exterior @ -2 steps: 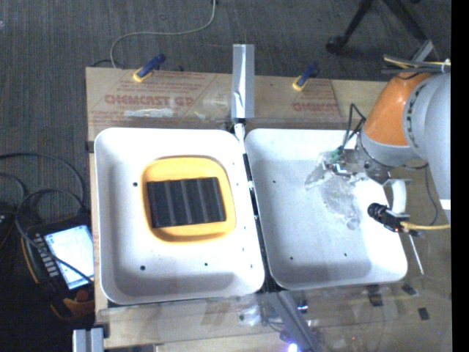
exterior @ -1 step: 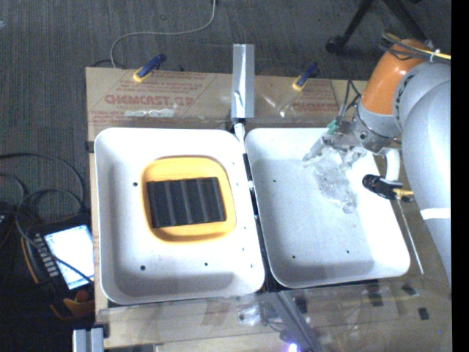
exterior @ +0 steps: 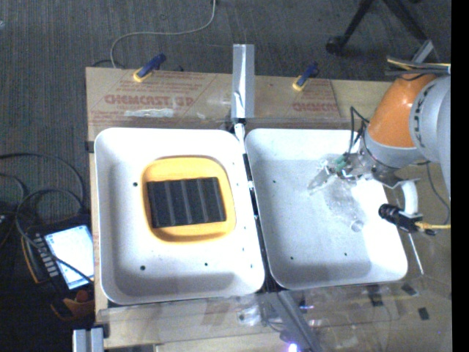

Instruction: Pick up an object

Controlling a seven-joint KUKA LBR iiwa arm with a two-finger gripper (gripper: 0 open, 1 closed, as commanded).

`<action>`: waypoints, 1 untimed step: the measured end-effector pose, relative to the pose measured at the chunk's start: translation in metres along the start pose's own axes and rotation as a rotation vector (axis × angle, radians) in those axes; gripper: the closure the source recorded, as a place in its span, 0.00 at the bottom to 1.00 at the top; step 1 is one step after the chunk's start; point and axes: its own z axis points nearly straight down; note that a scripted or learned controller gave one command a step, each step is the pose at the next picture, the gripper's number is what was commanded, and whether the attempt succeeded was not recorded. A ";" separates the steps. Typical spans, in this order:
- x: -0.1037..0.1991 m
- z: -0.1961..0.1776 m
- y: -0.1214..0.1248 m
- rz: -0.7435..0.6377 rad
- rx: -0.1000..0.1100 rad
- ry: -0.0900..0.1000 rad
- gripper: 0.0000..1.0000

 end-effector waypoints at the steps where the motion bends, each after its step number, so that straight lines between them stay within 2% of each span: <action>1: -0.018 0.002 0.037 -0.057 0.011 0.017 0.00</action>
